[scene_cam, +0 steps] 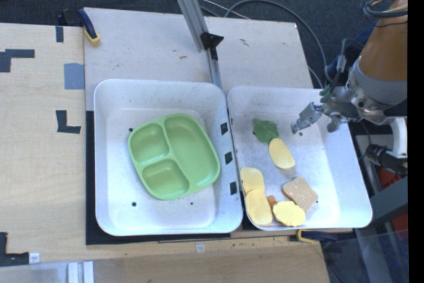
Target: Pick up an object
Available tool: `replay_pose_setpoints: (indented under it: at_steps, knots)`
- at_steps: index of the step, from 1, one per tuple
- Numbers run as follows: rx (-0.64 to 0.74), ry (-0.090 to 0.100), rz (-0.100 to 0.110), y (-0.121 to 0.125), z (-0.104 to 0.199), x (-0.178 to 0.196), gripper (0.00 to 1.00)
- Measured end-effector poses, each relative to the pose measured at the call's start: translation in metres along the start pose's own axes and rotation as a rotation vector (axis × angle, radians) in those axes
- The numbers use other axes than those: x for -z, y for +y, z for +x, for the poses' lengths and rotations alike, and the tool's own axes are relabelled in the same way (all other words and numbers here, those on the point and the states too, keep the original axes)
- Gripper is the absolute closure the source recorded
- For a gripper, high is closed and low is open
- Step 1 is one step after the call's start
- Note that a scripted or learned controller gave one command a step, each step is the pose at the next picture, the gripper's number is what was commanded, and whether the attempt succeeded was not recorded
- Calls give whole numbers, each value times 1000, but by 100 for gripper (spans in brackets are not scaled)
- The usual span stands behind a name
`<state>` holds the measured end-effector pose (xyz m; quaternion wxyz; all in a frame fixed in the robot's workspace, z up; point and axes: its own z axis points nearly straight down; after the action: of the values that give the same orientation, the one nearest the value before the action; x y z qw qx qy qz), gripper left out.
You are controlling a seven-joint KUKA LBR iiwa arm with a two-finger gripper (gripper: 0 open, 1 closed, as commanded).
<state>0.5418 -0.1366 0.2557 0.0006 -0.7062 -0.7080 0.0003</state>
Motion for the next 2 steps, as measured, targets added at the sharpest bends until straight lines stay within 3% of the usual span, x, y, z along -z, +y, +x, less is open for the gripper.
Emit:
replay_pose_setpoints:
  at_steps: [1,2]
  knots:
    - [0,0,0,0,0,0,0]
    - [-1,-1,4,-3,-1,-44,0]
